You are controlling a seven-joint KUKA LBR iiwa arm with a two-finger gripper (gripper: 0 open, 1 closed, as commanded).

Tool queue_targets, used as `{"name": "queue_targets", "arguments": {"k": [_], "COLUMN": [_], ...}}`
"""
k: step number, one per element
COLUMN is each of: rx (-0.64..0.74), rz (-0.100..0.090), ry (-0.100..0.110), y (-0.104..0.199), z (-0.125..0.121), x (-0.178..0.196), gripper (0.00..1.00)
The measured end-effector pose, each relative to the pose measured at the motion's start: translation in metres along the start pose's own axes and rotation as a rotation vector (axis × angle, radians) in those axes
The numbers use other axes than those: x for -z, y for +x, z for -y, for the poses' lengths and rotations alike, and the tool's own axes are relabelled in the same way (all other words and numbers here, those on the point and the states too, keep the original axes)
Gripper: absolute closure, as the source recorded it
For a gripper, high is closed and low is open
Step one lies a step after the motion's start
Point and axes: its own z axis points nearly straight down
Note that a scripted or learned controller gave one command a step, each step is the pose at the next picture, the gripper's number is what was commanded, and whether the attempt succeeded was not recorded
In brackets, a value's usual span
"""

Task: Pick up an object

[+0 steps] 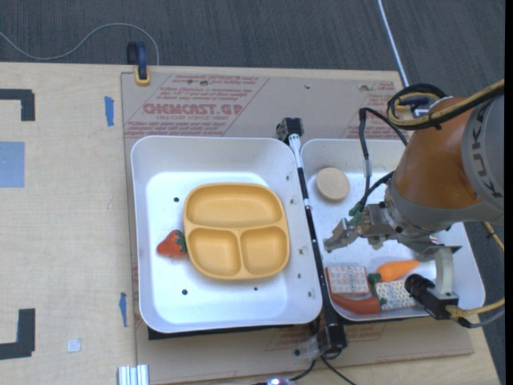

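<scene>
Orange carrot [398, 270] just right-below tool [341, 236], right bin [473, 283]

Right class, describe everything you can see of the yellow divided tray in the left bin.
The yellow divided tray looks like smooth moulded plastic, squarish with rounded corners. It has three compartments: one long one across the far side and two smaller ones side by side nearer the camera, all bare. It lies flat and upright on the floor of the left white bin, roughly central. A small red and green toy vegetable sits against its left edge.
</scene>
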Motion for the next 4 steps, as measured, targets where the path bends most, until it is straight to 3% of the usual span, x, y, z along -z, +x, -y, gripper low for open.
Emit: {"name": "queue_targets", "arguments": {"k": [1,2,4], "rx": [0.000,-0.003,-0.005], "rz": [0.000,0.003,0.005], "ry": [0.000,-0.004,-0.011], "y": [0.000,-0.074,-0.068], "z": [0.000,0.002,0.000], "x": [0.000,-0.085,-0.094], "gripper": [0.00,0.00,0.00]}}
